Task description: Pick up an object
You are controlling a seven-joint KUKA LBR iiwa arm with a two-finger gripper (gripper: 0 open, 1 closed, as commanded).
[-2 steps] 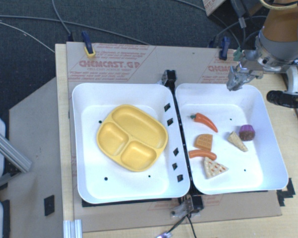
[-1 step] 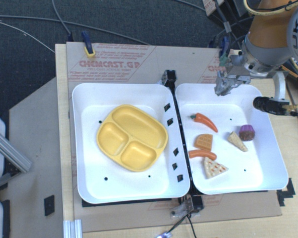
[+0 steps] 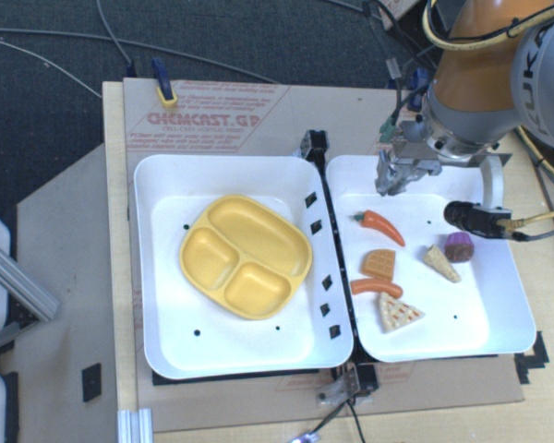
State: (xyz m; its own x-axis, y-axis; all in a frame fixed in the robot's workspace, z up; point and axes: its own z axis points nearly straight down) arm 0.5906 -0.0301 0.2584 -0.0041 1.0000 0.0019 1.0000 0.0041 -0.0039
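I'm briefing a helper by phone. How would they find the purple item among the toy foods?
Look in the right-hand white bin, the one without the yellow tray. Near its right wall sits a small round purple piece, touching a pale wedge. It is the only purple thing; its neighbours are orange or tan.

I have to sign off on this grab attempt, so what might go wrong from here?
The hand hangs above the right bin's far corner, nearer the carrot than any other food; coming straight down, it may close on nothing. The cracker and sausage lie close together, so a grab there might nudge both.
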